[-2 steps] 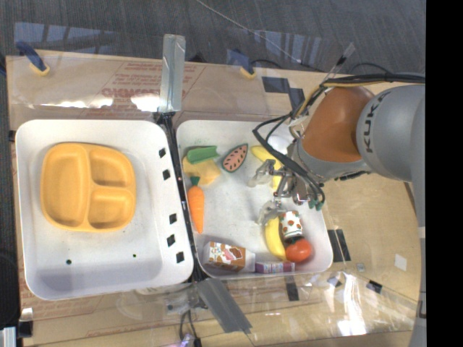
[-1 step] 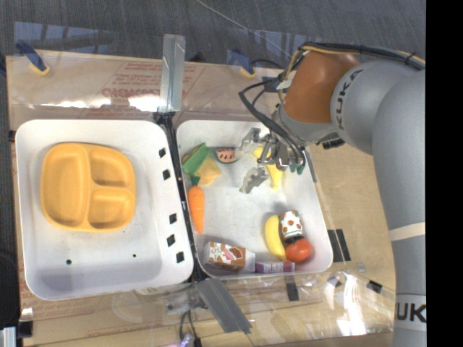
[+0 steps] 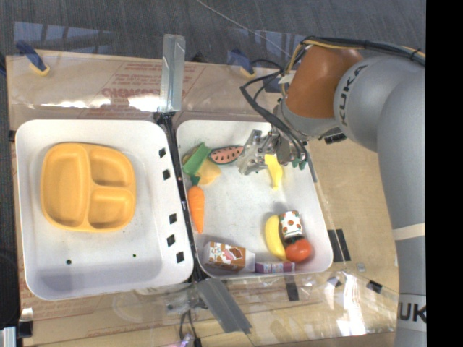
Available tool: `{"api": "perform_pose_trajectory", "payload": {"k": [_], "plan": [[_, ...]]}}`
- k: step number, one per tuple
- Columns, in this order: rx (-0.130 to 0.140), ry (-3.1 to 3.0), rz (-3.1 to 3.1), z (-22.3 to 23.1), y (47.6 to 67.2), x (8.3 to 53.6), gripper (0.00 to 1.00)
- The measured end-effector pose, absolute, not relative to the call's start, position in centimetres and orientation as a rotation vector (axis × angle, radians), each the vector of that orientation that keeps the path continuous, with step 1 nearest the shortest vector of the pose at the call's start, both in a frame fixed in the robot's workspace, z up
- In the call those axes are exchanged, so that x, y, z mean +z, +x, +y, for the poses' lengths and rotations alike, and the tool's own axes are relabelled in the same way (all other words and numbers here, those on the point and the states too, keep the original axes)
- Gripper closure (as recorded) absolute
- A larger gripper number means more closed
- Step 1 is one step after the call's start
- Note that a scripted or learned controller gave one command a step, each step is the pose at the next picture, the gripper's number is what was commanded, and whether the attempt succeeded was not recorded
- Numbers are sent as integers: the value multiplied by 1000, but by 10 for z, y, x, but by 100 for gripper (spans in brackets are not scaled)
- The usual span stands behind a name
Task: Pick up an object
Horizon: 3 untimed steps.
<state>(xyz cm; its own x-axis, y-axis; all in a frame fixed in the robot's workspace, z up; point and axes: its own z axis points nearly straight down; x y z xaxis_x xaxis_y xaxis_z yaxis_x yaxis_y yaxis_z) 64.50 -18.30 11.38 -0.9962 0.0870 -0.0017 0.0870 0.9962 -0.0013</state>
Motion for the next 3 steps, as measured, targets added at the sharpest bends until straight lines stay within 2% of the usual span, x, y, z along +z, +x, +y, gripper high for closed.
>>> {"api": "perform_pose_trajectory", "payload": {"k": [1,2,3], "plan": [[0,347,3106,-112,644,255,100],[-8,-166,3130,-205,604,313,100],[9,-358,3131,-190,605,104,100]]}}
